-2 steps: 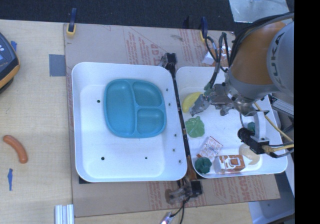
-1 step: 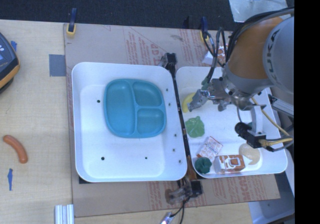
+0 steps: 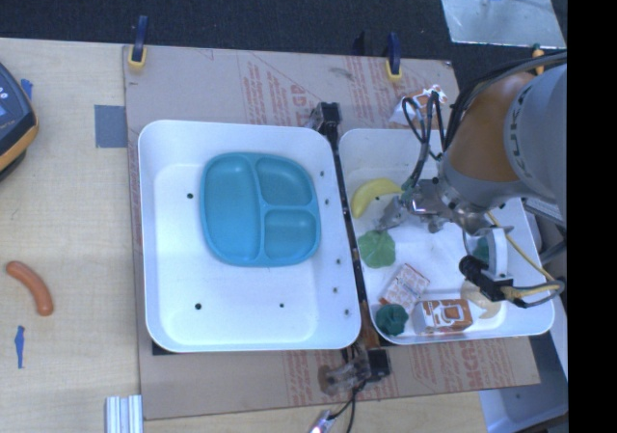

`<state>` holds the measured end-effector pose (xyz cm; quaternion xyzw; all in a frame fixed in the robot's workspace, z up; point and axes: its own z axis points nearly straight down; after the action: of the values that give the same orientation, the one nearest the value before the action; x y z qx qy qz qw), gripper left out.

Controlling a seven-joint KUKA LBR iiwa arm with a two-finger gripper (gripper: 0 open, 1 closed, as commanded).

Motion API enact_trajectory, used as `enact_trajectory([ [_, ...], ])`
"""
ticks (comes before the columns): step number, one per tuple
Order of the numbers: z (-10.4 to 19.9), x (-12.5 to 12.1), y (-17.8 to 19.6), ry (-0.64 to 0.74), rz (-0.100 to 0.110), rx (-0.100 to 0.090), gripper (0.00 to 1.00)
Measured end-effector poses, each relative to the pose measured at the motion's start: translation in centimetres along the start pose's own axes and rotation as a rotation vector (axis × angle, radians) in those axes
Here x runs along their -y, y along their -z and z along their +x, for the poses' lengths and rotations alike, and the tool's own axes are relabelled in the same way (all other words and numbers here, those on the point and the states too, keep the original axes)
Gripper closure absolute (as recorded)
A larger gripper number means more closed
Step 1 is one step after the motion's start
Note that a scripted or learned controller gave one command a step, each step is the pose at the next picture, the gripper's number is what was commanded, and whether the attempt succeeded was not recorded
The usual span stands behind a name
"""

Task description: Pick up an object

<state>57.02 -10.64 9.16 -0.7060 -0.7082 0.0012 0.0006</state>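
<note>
The arm's wrist hangs low over the right bin, its orange band above, and the gripper reaches toward that bin's left wall, just beside the yellow banana and above the green leafy toy. Whether the claw is open, closed or gripping anything cannot be told, since the metal parts blur together against the white floor. The pickable objects are crowded into this right bin, which is probably why the arm works here: the banana lies near the far left corner, the green toy sits against the left wall midway, a small printed packet lies toward the middle, a dark green round piece rests in the near left corner, and a brown-and-white carton lies along the near edge. The left bin carries a blue divided plate lying flat toward its far half. On the bench, well apart from both bins, a toy sausage lies near the left edge. Judging by its position, the gripper is aiming at the banana or the green toy.
</note>
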Motion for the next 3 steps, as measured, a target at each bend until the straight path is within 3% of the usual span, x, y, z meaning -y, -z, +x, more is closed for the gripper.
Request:
enact_trajectory([
  [1,1.3,0.8,0.0,0.002,0.002,-0.001,0.0],
  [2,0.9,-4.5,1.2,0.001,-0.001,-0.001,0.0],
  [3,-2.5,-8.5,0.0,0.002,0.004,-0.002,0.0],
])
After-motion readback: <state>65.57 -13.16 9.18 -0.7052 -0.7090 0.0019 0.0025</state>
